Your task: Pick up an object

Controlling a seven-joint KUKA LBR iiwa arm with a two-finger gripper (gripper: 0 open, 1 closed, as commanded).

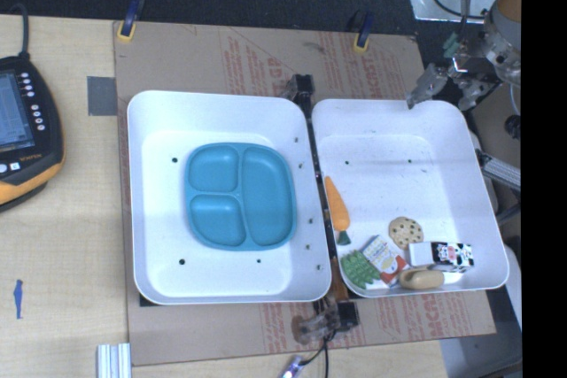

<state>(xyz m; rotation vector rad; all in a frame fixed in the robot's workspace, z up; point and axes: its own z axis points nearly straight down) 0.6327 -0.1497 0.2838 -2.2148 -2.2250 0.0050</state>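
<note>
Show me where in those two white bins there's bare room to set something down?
The right bin is bare across its far half, above the carrot and cookie. Its near corner is crowded with small items. In the left bin, the blue plate fills the middle; only strips around it stay free.

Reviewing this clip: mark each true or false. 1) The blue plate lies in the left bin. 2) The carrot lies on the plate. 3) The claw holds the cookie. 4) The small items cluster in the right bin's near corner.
1) True: the blue divided plate lies in the left bin.
2) False: the carrot lies in the right bin, by its left wall.
3) False: the claw hovers at the far rim; the cookie lies apart.
4) True.
</note>
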